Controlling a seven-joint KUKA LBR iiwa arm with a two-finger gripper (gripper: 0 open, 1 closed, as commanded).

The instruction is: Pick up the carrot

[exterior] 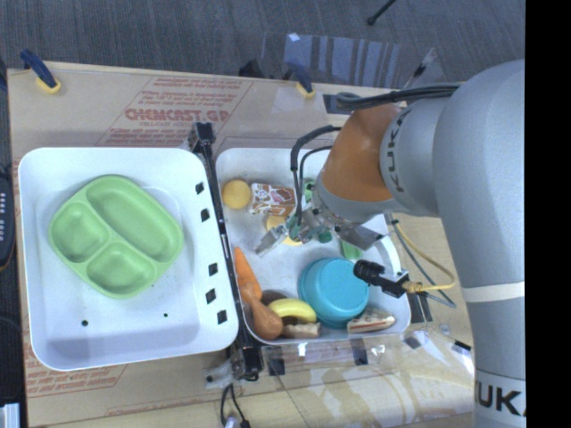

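**Inspector:** Report the contents of the right bin (268, 163).

**Operator:** From my station I see it crowded. A yellow ball (236, 193) sits at the far left corner, with a printed packet (271, 199) just beside it. A blue bowl (333, 291) lies toward the near side, a banana (293, 309) touching its left rim. A brown item (265, 322) lies in the near left corner, under the banana's end, and a sandwich-like piece (371, 323) lies at the bowl's near right. The left bin (107, 346) holds a green divided plate (116, 235).

**Inspector:** The tool?

**Operator:** The gripper (287, 233) hangs over the middle of the right bin, below the orange band (357, 163), between the packet and the bowl. I cannot tell how its tips stand; the wrist and clutter blur them.

**Inspector:** And the carrot?

**Operator:** The carrot (246, 276) lies along the right bin's left wall, running from mid-wall toward the near corner, its lower end meeting the brown item. It sits to the left of the gripper and nearer the camera, apart from it. The banana lies just beside its near end.
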